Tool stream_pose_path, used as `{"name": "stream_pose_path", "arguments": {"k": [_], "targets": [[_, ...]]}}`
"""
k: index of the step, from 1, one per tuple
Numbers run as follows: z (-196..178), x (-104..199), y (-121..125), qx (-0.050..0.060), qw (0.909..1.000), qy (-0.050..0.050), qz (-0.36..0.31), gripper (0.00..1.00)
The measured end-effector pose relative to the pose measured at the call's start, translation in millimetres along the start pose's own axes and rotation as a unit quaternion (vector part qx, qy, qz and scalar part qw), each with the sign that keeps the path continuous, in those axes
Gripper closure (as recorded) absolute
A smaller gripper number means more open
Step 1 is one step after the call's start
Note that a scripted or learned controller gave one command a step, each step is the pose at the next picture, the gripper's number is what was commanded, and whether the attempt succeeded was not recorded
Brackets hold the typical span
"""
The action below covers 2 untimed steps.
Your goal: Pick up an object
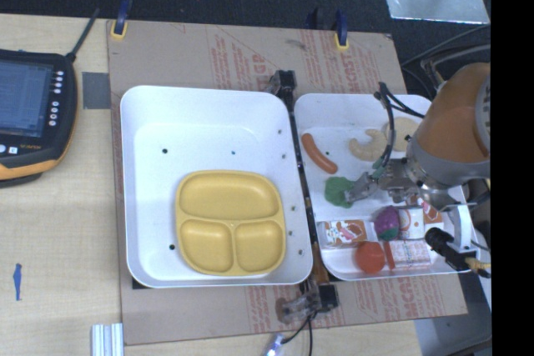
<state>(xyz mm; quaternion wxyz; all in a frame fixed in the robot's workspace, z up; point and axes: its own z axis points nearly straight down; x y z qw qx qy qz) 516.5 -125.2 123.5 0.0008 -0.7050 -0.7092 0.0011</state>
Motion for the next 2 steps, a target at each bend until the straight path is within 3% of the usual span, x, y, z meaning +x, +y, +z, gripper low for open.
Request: {"name": "stream_pose_path", "arguments": {"k": [1, 2], "targets": [[26, -57, -17, -0.016, 0.9999, 0.0, -0.006, 0.0], [15, -61, -17, -0.018, 0.9998, -0.005, -0.006, 1.0]]}}
